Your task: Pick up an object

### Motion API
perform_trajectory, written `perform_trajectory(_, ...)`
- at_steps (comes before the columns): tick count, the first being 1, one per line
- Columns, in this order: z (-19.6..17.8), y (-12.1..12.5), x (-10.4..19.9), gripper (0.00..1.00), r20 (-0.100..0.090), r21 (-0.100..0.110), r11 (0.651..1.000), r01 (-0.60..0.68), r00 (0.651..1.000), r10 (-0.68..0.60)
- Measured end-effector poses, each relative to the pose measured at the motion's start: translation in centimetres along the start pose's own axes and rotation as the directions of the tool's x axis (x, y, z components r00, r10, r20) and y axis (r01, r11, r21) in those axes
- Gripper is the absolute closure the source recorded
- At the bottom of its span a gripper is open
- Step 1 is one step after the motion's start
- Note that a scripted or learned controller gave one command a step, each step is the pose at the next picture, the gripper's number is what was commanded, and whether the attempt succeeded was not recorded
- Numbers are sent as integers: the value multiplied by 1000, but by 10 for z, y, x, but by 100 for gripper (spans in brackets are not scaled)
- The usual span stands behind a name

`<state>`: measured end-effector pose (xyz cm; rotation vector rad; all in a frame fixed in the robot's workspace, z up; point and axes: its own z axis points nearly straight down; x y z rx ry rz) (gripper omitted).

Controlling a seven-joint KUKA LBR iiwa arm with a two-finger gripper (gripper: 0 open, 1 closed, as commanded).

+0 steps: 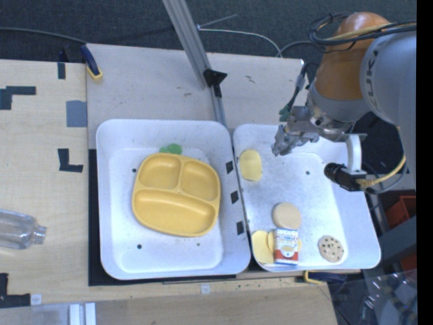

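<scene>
At the near edge of the right bin point(352, 202) there is a small carton point(287, 246) with a red and orange label, and it touches a yellow piece point(262, 246) on its left side. Just beside the carton, to the right, lies a cookie point(331, 248) with dark chips, and just behind the carton lies a round tan piece point(287, 216), like a flat bread roll. Farther back in the same bin, close to its left wall, is a pale yellow piece point(250, 164) of oval form. The left bin point(111, 202) holds a yellow divided plate point(177, 193) with three compartments, and a small green thing point(172, 149) looks out from behind the far rim of the plate. The gripper point(282, 147) is above the far part of the right bin, near the pale yellow piece but apart from it, and nothing is seen between its fingers; whether they are open or closed, I cannot tell. On the bench at the far left lies a clear plastic bottle point(20, 230). A metal pole point(191, 42) stands behind the bins.
</scene>
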<state>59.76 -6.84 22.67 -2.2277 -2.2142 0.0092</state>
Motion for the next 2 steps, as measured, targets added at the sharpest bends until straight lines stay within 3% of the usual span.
perform_trajectory(1, 41, 17, 49, 100, -4, 0, 1000, 11, 1000, -11)
perform_trajectory(2, -45, 31, 67, 100, -4, -13, 1000, 11, 1000, -11)
